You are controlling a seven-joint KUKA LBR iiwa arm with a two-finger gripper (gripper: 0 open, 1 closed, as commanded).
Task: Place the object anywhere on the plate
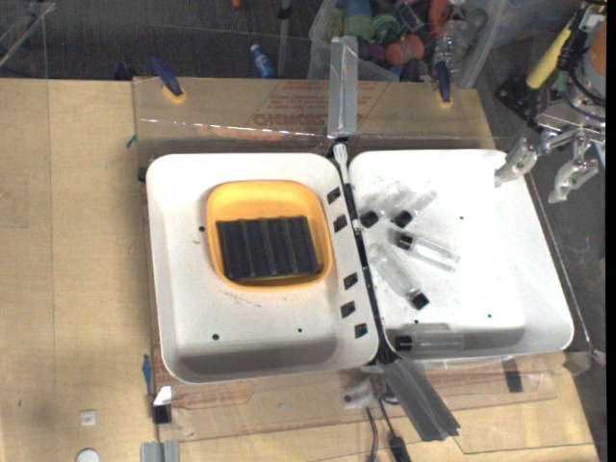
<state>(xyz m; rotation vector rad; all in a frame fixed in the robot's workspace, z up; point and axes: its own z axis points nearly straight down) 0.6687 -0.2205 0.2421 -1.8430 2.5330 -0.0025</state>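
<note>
Tool: the tool (547, 169) hangs at the upper right corner of the right bin (500, 296), its two silvery fingers (515, 161) spread apart with nothing between them.
Objects: several clear vials with black caps (416, 239) lie scattered in the right bin, down and to the left of the tool and apart from it.
Plate: the yellow plate (267, 200) sits in the left bin (183, 287), far to the tool's left, and carries a black ribbed tray (268, 247).
Between: the raised divider (348, 248) with black tabs runs between the two bins, lying between the vials and the plate.
Around: the tabletop (67, 258) is pale wood; a box of coloured toys (404, 12) stands behind the bins, up and left of the tool.
</note>
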